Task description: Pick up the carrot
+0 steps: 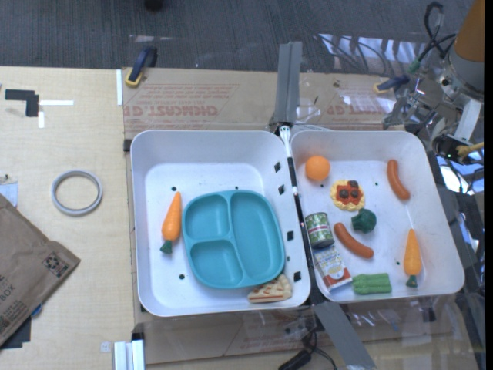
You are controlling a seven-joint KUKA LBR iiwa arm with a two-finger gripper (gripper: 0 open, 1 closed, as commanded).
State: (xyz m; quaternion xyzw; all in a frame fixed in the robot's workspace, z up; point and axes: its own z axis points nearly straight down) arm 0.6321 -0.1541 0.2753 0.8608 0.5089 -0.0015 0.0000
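From the overhead camera I log two white bins side by side. Left bin (146, 206): one carrot (172, 220) by the left wall, long axis near upright in frame, leafy end toward me; a teal divided tray (231, 237) just to its right; a waffle piece (269, 290) at the tray's near corner. Right bin (431, 176): a second carrot (413, 257) by the right wall, same near-vertical lie, green end down; also an orange (317, 168), a small pizza (347, 195), broccoli (363, 221), two sausages (398, 179), a can (317, 230), a carton (331, 268), a green pepper (371, 284). The arm (470, 29) sits at the upper right corner, beyond the right bin's far edge; the gripper's state I cannot tell. My judgement: the right-bin carrot lies nearer, down-frame of the arm, well apart; jaws should straddle its short width.
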